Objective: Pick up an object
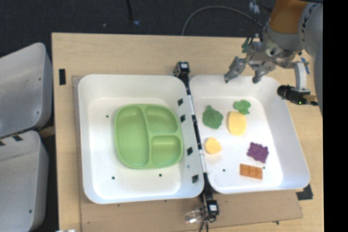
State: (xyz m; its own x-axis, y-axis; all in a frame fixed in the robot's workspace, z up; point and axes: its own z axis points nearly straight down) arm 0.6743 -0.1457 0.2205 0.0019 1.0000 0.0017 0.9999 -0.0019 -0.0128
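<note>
My gripper [244, 74] hangs open over the far edge of the right bin [283, 117], nothing between its two fingers. In that bin lie a dark green leafy piece [212, 117], a smaller green piece [242, 106], a pale yellow oval [236, 124], a small yellow lump [212, 145], a purple block [258, 152] and an orange flat brick [251, 171]. All of them lie nearer the camera than the gripper, apart from it.
The left bin [98, 117] holds a green divided plate [148, 135]. A clip-lined ridge [191, 133] separates the bins. A black cable [217, 11] arcs behind the bench. White chairs [22, 117] stand at the left.
</note>
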